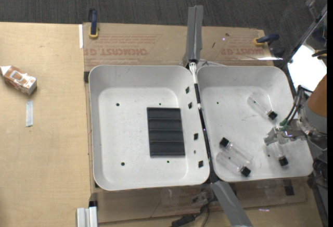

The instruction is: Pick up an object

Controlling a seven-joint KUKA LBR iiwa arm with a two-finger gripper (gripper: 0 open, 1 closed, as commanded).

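I see the pincer (pixel 274 137) low in the right bin (pixel 244 77), beside a small black-capped clear vial (pixel 281 160). I cannot tell its opening or whether it grips anything. 3 vials lie unlifted, so the pick looks unfinished.
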